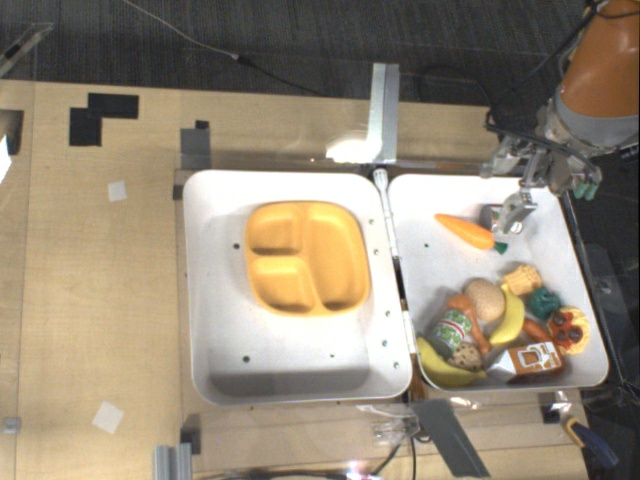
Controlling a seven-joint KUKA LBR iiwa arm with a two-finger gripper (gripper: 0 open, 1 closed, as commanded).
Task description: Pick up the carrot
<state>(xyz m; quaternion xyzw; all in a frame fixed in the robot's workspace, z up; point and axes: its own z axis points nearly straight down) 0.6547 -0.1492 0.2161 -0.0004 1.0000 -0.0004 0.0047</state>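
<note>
**Carrot lies alone at the top of the right bin, gripper hanging beside it**

The right bin (575,243) is my marker here. Its upper part holds the carrot (466,230), lying flat on the white floor with its green stub pointing toward the bin's right wall. Down in the bin's lower corner sits a heap of toy food (500,328): a banana (455,366) curving round the bottom, a corn cob (521,279), a small orange carton (535,359), and other bits I can't sort out.

Left of that bin, touching it along the shared edge, is the left bin (205,298), with a yellow divided plate (304,256) resting in its middle.

The gripper (512,213) hangs over the right bin's upper part, just beside the carrot's green end. Whether the fingers stand apart or closed, I cannot tell from here; nothing shows between them.
</note>
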